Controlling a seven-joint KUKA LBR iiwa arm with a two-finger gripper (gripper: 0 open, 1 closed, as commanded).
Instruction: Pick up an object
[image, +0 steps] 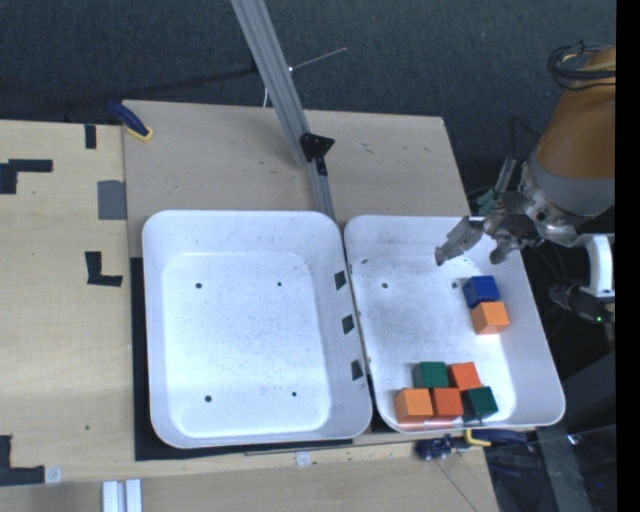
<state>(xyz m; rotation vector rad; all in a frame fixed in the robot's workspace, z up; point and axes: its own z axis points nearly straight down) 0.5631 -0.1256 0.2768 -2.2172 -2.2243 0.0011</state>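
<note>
STEP: approach, nothing gripped | HAND (478, 240): being held above right bin (400, 250), fingers apart, empty | TARGET: blue block (481, 289) is lying just below, orange block (490, 317) touching it | NEXT: hand is to be lowered squarely over blue block, then closed.

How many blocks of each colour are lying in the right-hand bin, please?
Orange blocks: 4
Green blocks: 2
Blue blocks: 1
Total: 7, all in the right bin.
</note>
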